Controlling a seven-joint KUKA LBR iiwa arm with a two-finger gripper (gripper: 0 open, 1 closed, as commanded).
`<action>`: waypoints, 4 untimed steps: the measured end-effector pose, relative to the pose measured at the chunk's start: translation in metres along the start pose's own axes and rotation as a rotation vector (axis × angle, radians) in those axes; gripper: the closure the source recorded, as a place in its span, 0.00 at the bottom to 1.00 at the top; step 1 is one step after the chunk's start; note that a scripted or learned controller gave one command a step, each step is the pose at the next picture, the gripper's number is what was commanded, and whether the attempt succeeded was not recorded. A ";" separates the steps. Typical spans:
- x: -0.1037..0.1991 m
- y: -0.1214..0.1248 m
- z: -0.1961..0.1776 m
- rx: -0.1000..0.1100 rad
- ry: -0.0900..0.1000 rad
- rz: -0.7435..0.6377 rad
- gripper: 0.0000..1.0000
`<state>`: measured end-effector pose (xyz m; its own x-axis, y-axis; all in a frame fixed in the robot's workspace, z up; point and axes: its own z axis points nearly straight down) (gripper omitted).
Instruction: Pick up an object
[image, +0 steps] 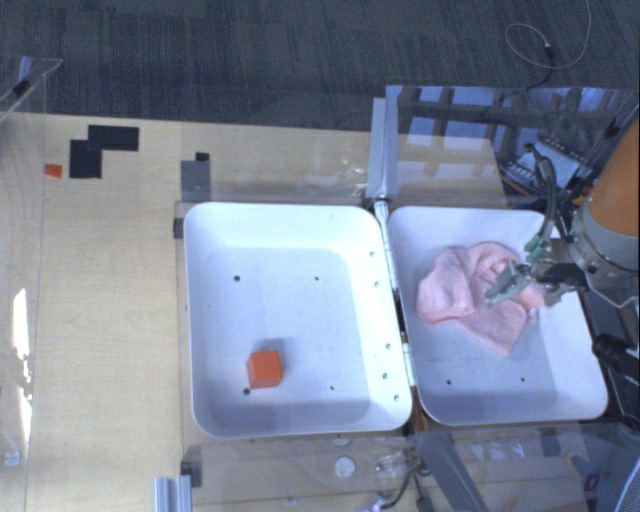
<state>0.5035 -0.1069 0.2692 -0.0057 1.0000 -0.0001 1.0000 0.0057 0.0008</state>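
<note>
A crumpled pink cloth (468, 295) lies in the right white bin (500, 400), towards its back. An orange cube (265, 369) sits in the left white bin (300, 240), near its front left. My gripper (520, 285) reaches in from the right and is low over the cloth's right part. Its fingers are spread: the left fingertip (499, 290) rests on the cloth, and the other is by the cloth's right edge. Nothing is lifted between them. The arm's orange band (615, 190) is at the right edge.
The two bins stand side by side with a metal divider (395, 300) between them. A clear panel frame (380, 150) rises behind the bins. Cables and a bracket (545, 180) crowd the back right. Black markers (95, 148) lie on the wooden bench at the far left.
</note>
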 end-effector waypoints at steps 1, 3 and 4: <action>-0.043 0.054 0.077 0.001 0.000 -0.017 0.00; -0.076 0.124 0.180 -0.010 -0.004 -0.335 0.00; -0.076 0.128 0.169 -0.017 -0.005 -0.337 1.00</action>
<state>0.6317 -0.1821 0.1000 -0.3358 0.9419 -0.0083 0.9418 0.3358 0.0169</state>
